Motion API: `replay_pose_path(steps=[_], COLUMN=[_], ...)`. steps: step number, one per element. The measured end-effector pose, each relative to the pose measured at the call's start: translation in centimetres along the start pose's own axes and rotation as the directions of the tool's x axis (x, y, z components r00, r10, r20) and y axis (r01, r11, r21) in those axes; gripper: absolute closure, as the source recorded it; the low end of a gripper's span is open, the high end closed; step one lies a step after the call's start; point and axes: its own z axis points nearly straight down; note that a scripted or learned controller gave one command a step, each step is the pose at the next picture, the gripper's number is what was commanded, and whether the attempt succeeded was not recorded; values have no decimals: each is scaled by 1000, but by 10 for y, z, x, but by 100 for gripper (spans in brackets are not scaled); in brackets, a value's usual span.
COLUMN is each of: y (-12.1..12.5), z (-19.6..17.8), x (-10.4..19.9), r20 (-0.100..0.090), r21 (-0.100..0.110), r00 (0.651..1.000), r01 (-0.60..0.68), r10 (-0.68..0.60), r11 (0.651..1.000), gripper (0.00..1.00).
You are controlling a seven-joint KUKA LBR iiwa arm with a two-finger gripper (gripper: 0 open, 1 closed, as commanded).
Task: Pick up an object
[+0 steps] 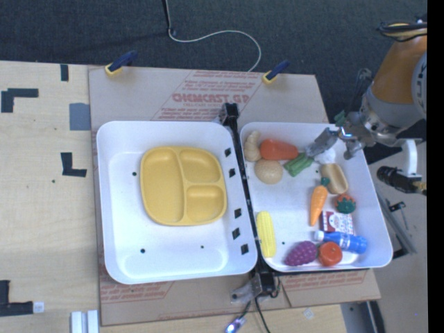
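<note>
Nearest me, purple grapes (300, 253) crowd the right bin's (291, 207) front rim beside corn (266, 233); bare floor lies mid-bin. The hand (338, 142) hangs over its far right edge, fingers spread wide, gripping nothing, above the bread roll (336, 178).

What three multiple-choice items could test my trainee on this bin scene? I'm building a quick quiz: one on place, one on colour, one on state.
1. Where does the divided plate lie?
A. left bin
B. right bin
C. on the cardboard
2. What colour is the grape bunch?
A. green
B. purple
C. yellow
3. How does the corn cob rest?
A. standing upright
B. lying flat
C. held by the gripper

Answers: 1 A, it sits within the left bin. 2 B, it looks purple. 3 B, it lies by the right bin wall.
</note>
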Motion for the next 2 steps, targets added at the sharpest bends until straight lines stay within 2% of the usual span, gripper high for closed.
replay_pose_path(steps=[1, 2], y=[14, 52], z=[109, 107], x=[43, 55], r20=[-2, -2], r21=[-2, 25], r00=[1000, 1000], r01=[1, 6], r10=[-1, -6], r11=[1000, 1000], gripper=[0, 0])
